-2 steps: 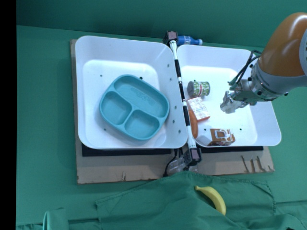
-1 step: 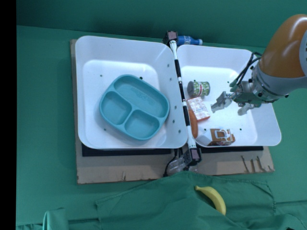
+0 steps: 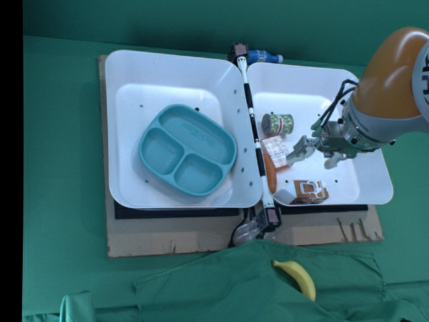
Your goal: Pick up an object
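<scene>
The right bin (image 3: 365, 180) holds a small green can (image 3: 277, 123) lying on its side, a white and red packet (image 3: 275, 151), an orange sausage-shaped piece (image 3: 271, 177) by the divider, and a brown and white box (image 3: 310, 191) near the front wall. My gripper (image 3: 301, 150) hangs low over the middle of this bin, its fingers pointing left toward the packet and open, with nothing between them. The can lies just beyond the fingertips, up and to the left.
The left bin (image 3: 127, 79) holds a teal divided plate (image 3: 187, 150). A blue bottle (image 3: 263, 57) lies behind the bins at the divider. A yellow banana (image 3: 297, 276) rests on the green cloth in front. The arm's orange band (image 3: 395, 66) looms over the right bin's far corner.
</scene>
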`<state>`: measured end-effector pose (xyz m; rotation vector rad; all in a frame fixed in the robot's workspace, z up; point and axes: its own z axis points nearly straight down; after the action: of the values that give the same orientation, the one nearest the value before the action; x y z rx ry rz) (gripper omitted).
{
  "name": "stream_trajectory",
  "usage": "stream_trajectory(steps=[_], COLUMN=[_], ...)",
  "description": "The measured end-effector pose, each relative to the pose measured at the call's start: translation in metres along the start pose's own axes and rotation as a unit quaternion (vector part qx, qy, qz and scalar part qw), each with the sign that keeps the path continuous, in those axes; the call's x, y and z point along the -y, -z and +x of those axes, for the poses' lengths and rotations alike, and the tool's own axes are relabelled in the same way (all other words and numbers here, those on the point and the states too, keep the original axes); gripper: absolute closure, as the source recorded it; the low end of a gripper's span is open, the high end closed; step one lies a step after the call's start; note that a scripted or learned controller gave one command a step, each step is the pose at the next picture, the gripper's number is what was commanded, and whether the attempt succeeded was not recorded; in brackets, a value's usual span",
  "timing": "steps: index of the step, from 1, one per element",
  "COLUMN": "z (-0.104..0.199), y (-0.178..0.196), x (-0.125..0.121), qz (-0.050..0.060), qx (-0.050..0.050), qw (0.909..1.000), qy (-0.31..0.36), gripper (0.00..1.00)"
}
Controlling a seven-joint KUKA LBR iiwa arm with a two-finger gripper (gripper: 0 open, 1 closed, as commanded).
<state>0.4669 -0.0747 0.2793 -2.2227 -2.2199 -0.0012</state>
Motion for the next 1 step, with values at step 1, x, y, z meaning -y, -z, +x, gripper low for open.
stream_trajectory(steps=[1], z=[-0.0252], y=[-0.0371], x=[-0.0376], qz=[0.000], qx=[0.002], qw=[1.0000], qy=[-0.002], gripper=[0.00])
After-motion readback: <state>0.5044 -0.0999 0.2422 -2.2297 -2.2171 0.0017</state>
